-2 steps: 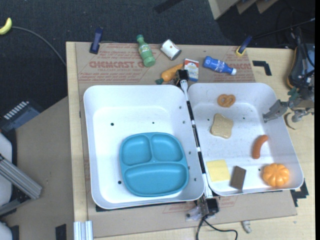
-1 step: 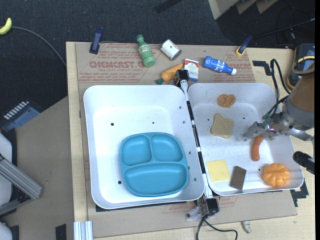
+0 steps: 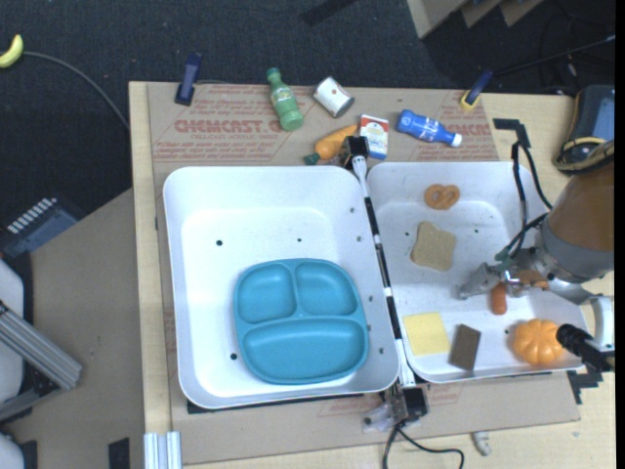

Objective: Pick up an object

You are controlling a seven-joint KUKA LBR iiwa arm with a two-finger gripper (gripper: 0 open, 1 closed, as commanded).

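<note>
Light was even and fairly bright from overhead, nearly washing out the white bins [image 3: 195,262] and casting only faint, soft shadows. The dark floor [image 3: 88,27] stayed dim. Focus was mildly soft throughout, and the arm [image 3: 586,223] looked blurred

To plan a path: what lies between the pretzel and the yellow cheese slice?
The slice of bread lies between the pretzel and the cheese slice, seen in the camera view.

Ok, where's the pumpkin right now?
The pumpkin sits in the right bin's near right corner, just right of the brown block and below the gripper.
</note>
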